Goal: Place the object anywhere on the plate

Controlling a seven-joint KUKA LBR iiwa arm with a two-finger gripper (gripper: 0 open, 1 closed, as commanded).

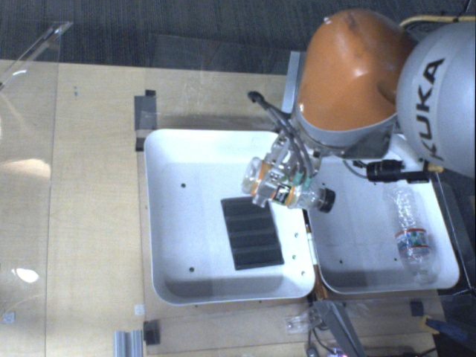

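- Hanging over the right edge of the left bin (171,222), the gripper (277,178) clenches a small clear bottle (286,190) with a dark cap, lying sideways between its fingers.
- A dark ribbed plate (253,233) lies flat in that bin, just below and left of the bottle.
- A second clear plastic bottle (410,233) rests in the right bin (349,274).

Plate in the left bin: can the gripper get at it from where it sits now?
Likely yes. The dark ribbed plate lies flat on the floor of the left bin, its top in open view. The gripper hangs near the plate's upper right corner, with nothing visible between them.
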